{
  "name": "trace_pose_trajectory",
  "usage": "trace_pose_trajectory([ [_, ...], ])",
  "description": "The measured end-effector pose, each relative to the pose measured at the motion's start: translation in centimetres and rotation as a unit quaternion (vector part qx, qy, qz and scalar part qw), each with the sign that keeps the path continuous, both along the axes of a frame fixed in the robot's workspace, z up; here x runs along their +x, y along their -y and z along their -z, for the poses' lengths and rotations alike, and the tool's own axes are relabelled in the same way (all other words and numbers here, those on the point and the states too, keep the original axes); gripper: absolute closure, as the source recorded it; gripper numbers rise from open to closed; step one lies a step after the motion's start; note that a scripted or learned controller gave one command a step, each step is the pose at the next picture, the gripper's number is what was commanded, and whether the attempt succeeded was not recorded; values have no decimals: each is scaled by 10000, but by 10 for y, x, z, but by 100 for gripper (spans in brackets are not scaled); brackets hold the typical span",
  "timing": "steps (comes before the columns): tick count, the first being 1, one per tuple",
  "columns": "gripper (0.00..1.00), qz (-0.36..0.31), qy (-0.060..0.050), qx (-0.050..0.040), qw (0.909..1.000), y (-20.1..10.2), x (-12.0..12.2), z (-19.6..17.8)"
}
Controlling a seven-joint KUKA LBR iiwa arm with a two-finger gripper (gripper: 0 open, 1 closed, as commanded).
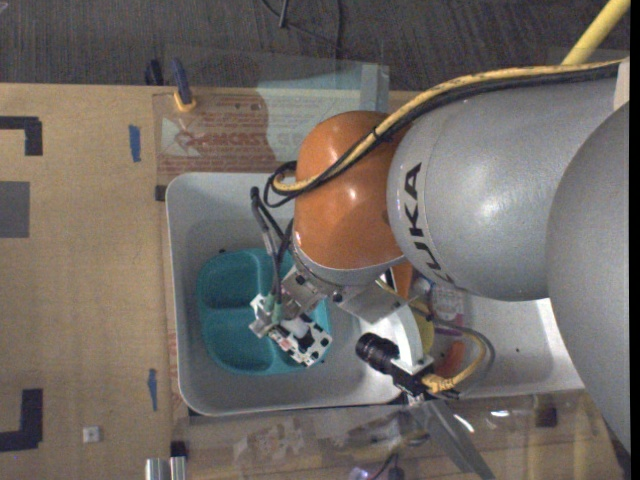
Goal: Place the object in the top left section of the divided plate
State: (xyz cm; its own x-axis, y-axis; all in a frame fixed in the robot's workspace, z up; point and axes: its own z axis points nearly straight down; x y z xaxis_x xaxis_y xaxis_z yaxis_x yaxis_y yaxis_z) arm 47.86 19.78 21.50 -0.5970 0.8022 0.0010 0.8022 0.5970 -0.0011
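A teal divided plate [225, 298] lies in the left white bin [190, 228]. The arm's orange wrist covers the plate's right part. My gripper [272, 320] hangs over the plate's right-hand side, near its lower section. A small white and green thing [266, 308] shows at the gripper's tip, and I cannot tell whether it is an object or part of the gripper. A white block with black marks [308, 342] sits just beside it, at the plate's lower right rim.
The grey arm fills the right half of the view and hides most of the right bin [520, 368]. A black cylinder and yellow cable [400, 368] hang by the bin's front wall. Wooden bench with blue tape marks lies to the left.
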Motion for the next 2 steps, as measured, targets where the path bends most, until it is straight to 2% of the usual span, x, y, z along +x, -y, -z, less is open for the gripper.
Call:
trace_pose_trajectory([
  [1,100,-687,29,5,9976,-20,52,-12],
  [2,100,-3069,7,7,9517,-22,1,-21],
])
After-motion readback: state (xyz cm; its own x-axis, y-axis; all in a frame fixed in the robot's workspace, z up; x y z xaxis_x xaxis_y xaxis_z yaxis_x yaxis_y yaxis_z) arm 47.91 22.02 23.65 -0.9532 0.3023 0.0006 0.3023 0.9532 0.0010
